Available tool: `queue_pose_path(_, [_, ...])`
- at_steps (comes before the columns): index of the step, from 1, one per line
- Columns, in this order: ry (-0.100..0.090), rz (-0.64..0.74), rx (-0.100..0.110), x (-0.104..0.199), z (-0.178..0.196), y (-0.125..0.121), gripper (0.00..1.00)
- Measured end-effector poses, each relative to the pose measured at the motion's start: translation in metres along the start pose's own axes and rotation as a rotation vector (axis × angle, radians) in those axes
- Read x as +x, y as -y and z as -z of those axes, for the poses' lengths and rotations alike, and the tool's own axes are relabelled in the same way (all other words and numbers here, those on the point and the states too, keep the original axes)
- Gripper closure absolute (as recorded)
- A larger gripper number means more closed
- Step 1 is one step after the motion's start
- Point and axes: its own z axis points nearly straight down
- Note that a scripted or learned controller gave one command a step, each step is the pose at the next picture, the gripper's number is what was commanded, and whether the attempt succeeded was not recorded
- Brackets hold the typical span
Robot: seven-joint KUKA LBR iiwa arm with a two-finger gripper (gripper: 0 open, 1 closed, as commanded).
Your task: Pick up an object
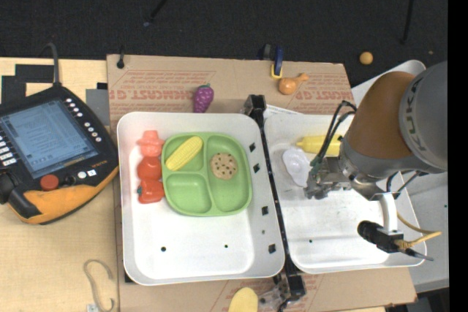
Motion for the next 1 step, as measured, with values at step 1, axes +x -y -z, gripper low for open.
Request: queue_pose_path(1, [0.000, 0.000, -0.001, 0.0015, 0.0434, -0.0052, 1.00])
